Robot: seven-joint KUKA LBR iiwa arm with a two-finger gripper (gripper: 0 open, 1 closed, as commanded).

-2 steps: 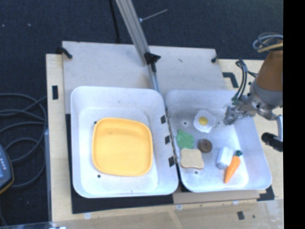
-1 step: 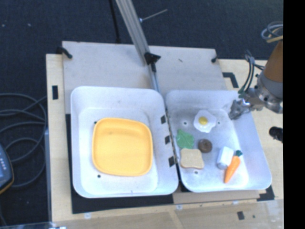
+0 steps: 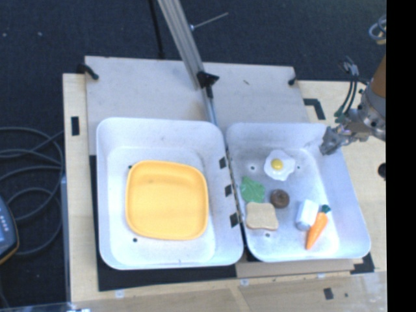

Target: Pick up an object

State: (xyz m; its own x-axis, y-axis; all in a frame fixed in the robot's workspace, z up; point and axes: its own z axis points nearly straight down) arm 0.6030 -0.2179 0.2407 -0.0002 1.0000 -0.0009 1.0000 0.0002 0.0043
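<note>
Two shallow white bins sit side by side on the bench. The left bin (image 3: 110,174) holds a yellow square plate (image 3: 167,199), which lies flat and takes up most of the bin floor. The right bin (image 3: 348,207) holds several small toy foods. A fried egg (image 3: 278,165) lies near the middle of the far half. A brown round piece (image 3: 280,198) like a small donut sits just in front of the egg, and a green leafy piece (image 3: 253,190) lies to its left, close to the wall between the bins. A slice of toast (image 3: 262,217) is just in front of the green piece and seems to touch it. At the near right, a small white and grey can (image 3: 305,214) lies beside an orange carrot (image 3: 316,229), and the two are touching or nearly so.

The gripper (image 3: 329,140) is over the far right corner of the right bin, at its rim, apart from all the foods. Nothing is seen between its fingers, and whether they are spread or pressed together I cannot tell. The egg is the nearest object to it. A slanted metal rail (image 3: 184,38) crosses behind the bins.
</note>
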